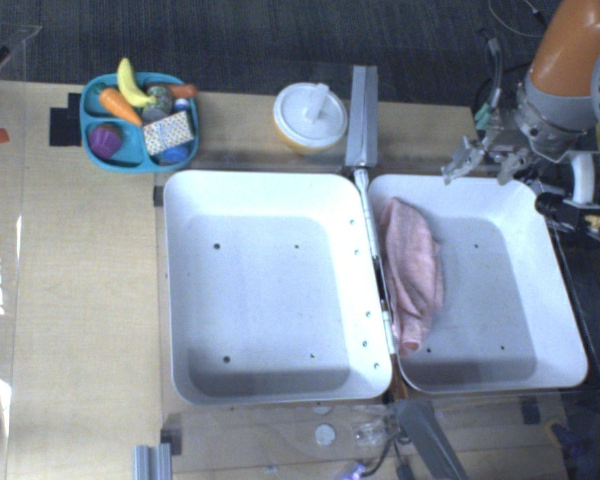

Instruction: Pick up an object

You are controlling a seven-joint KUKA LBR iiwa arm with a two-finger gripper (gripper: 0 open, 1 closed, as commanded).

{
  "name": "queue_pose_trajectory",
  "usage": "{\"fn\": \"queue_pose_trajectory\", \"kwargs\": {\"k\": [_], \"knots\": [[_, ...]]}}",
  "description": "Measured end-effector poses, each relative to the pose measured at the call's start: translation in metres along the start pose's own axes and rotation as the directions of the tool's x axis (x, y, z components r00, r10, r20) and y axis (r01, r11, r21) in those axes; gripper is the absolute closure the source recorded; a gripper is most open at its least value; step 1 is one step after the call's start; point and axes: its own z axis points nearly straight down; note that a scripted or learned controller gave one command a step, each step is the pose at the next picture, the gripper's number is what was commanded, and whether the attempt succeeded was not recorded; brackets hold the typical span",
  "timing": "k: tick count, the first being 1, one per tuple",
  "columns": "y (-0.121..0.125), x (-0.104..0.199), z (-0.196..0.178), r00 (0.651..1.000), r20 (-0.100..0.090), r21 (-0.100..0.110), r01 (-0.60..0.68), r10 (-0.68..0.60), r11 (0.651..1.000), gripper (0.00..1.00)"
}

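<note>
A pink cloth (pixel 411 268) lies bunched along the left side of the right bin (pixel 500 368), running from near its back wall to past the middle. My gripper (pixel 482 160) hangs over the back edge of the right bin, up and to the right of the cloth and well apart from it. Its fingers are spread open with nothing between them. The arm, with its orange band, comes in from the upper right corner.
The left bin (pixel 185 298) sits beside the right one, with a metal divider post (pixel 361 118) behind their join. On the bench at the back stand a white lidded cup (pixel 310 115) and a blue tray (pixel 92 153) of toy food. Cables hang at the right.
</note>
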Motion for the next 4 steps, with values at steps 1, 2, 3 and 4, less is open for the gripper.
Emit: {"fn": "queue_pose_trajectory", "kwargs": {"k": [1, 2, 3, 4], "knots": [[-0.023, -0.002, 0.114, 1.0, 0.0, 0.002, -0.005, 0.005, 1.0, 0.0], [-0.023, -0.002, 0.114, 1.0, 0.0, 0.001, -0.005, 0.005, 1.0, 0.0], [-0.075, -0.025, 0.142, 0.992, 0.0, -0.009, -0.125, 0.125, 0.992, 0.0], [-0.032, 0.039, 0.142, 0.982, 0.002, -0.01, 0.191, -0.191, 0.981, 0.0]]}}
